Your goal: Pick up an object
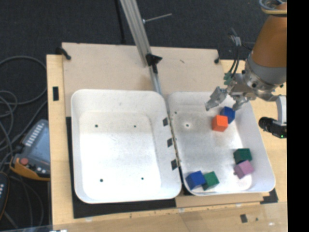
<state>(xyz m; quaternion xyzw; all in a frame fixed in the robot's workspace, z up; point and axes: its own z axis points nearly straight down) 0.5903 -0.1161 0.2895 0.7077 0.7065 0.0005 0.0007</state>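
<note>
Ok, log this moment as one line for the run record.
task: pick up an object | hand: open, above right bin, holds nothing | nearest: orange cube, blue cube | status: no grasp yet

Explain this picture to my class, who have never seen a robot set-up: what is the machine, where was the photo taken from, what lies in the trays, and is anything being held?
The photo comes from one fixed camera above a bench, looking down at a slant. The grey and orange machine on the right is a robot arm; at its end is a gripper, a two-fingered hand. On the bench sit two shallow white bins side by side: the left bin and the right bin. The right bin contains small blocks: an orange block touching a blue block beneath the gripper, a dark green block and a purple block near the right wall, and another blue block beside a green block at the front. Nothing is visibly held between the fingers.
</note>
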